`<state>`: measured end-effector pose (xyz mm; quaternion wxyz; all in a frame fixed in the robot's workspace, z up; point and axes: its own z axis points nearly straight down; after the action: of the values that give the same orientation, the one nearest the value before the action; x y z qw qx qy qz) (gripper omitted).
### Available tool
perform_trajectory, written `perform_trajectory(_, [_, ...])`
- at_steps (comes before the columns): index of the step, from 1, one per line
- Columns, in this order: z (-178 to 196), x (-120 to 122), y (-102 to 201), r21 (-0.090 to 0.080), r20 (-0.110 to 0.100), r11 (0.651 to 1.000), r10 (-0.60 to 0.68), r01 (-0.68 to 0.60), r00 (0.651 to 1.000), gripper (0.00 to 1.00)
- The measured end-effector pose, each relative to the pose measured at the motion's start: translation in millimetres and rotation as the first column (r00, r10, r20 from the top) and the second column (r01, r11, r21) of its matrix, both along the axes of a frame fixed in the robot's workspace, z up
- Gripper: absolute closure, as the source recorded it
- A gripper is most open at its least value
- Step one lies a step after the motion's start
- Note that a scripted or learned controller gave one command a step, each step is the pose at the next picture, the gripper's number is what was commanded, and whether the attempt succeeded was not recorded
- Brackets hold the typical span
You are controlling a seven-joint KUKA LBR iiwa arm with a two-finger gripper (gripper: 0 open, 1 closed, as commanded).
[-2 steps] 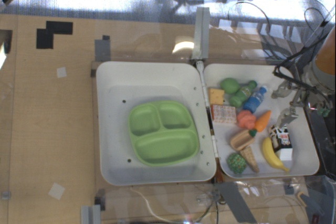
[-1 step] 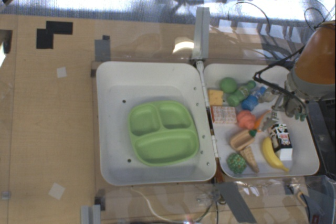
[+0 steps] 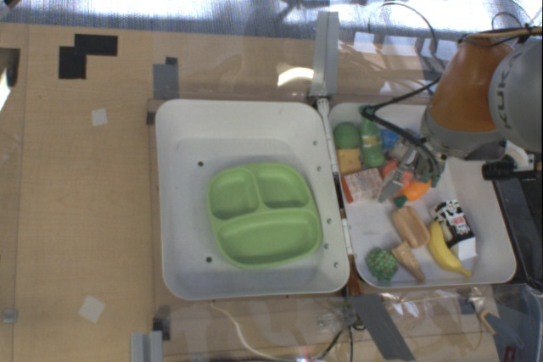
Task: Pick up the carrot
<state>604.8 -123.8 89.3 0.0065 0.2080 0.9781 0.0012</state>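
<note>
The carrot (image 3: pixel 416 190) is a small orange piece lying in the right bin (image 3: pixel 492 271), near its middle, among other toy foods. My gripper (image 3: pixel 410 175) reaches in from the right under the grey and orange arm and is low over the carrot, directly above its upper end. The wrist hides part of the carrot and whatever lies just behind it. I cannot make out whether anything is held.
A green divided plate (image 3: pixel 265 214) lies in the left bin (image 3: pixel 182 267). Around the carrot are a green ball (image 3: pixel 345 136), a green bottle (image 3: pixel 371 145), a red-and-white carton (image 3: pixel 363 182), a tan bread piece (image 3: pixel 410 226), a banana (image 3: pixel 443 251), a cow-print carton (image 3: pixel 456 225) and a green knobbly toy (image 3: pixel 382 264).
</note>
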Motion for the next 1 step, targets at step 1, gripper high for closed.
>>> perform_trajectory(1, [13.6, 3.1, 0.9, -0.002, 0.009, 1.0, 0.006, -0.006, 1.0, 1.0])
